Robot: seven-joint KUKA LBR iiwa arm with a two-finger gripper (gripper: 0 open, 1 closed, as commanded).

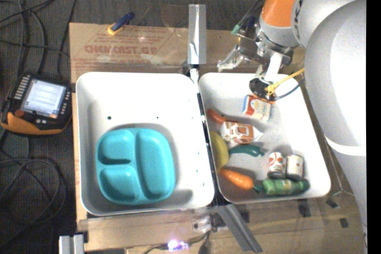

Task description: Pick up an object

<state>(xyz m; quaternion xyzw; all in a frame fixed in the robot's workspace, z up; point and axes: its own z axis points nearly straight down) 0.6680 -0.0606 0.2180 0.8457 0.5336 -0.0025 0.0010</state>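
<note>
My gripper [239, 55] hangs over the far rim of the right bin [315, 146], above its back left corner, with nothing visibly in it. Just in front of it lies a small white carton [258, 107] with orange and blue print. Further forward are a red and white packet [239, 132], a yellow banana [219, 149], a teal piece [247, 151], a carrot [236, 178], a green bottle [283, 186] and two small cans [284, 165]. A thin orange item [214, 116] rests by the bin's left wall.
The left bin [89, 98] holds a teal divided plate [137, 165]. Behind the bins a metal post [197, 33] stands on a cardboard sheet [131, 50] beside a blue and yellow tool [121, 22]. A teach pendant [38, 101] lies left of the bench.
</note>
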